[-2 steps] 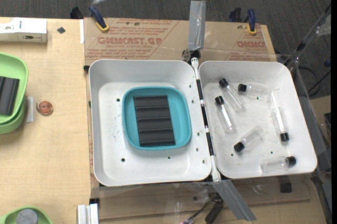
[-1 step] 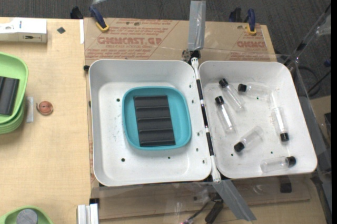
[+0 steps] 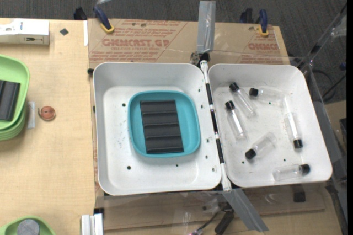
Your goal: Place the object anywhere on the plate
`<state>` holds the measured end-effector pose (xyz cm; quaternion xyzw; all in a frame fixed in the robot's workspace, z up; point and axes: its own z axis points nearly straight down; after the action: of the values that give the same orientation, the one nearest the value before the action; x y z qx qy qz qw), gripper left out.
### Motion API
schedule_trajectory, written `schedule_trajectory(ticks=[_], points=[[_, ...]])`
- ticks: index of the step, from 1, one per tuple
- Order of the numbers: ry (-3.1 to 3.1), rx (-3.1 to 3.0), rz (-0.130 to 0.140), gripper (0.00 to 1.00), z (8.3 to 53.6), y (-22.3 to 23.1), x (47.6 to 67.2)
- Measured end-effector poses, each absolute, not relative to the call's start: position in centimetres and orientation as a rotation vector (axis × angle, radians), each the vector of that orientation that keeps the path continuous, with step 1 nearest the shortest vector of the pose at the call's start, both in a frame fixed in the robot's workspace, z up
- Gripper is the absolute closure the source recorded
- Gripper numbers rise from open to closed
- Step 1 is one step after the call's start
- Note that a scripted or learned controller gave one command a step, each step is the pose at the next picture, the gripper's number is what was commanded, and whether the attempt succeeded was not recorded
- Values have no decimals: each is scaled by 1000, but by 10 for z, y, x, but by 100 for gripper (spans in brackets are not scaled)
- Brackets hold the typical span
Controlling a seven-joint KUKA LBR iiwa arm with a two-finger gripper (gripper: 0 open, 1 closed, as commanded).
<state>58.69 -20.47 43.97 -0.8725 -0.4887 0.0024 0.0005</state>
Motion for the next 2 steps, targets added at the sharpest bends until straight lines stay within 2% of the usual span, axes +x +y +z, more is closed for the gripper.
schedule_trajectory(ticks=[2], points=[[-1535,-2740,8,0,440,-205,587]])
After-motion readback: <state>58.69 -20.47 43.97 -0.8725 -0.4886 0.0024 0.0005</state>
